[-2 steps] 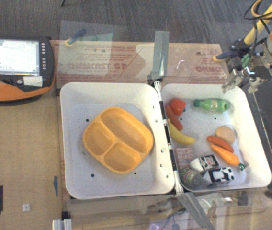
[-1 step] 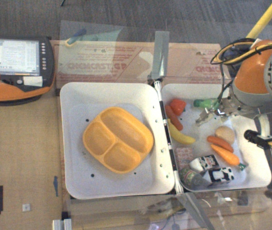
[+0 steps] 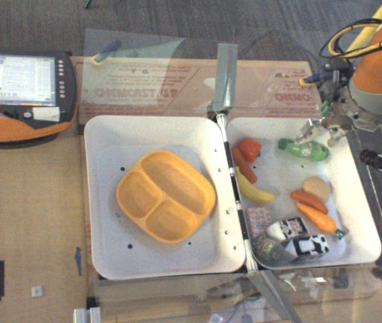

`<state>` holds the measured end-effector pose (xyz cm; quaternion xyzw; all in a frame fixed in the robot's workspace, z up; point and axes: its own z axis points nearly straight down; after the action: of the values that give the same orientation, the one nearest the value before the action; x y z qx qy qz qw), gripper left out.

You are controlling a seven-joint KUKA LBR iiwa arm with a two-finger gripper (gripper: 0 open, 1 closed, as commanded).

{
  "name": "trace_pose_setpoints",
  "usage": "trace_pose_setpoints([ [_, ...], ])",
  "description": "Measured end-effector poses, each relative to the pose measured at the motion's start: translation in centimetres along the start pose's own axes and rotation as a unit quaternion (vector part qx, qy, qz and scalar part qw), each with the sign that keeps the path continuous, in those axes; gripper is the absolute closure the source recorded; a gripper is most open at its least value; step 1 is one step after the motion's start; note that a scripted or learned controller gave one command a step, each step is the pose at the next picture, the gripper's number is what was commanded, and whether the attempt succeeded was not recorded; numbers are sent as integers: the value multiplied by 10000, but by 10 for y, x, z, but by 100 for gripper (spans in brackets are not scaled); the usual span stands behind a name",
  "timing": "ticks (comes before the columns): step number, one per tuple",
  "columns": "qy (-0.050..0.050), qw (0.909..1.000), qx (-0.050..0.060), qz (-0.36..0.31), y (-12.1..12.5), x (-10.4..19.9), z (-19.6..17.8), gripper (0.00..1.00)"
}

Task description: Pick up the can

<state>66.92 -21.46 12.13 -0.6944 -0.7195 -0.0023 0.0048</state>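
Frankly, I can't tell the tool's (image 3: 321, 129) opening from here; it hovers at the right bin's (image 3: 364, 200) far corner over a green item (image 3: 305, 149). The can (image 3: 268, 248) lies toppled at the near-left corner: light, stiff, slick, so I'd pinch across its round body.

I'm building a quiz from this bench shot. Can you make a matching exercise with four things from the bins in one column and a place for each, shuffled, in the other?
Things:
1. divided orange plate
2. can
3. banana
4. gripper

Places:
A. near corner of the right bin, by the divider
B. far right of the right bin, just above the green bottle
C. middle of the left bin
D. left side of the right bin, below the red pepper

Pairs: 1-C, 2-A, 3-D, 4-B
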Motion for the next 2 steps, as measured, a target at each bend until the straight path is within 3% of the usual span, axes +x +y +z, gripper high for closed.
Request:
trace_pose_setpoints([
  [1, -49, 9999, -23, 89, -28, 45, 36, 0],
  [2, 41, 9972, 82, 736, -2, 8, 16, 0],
])
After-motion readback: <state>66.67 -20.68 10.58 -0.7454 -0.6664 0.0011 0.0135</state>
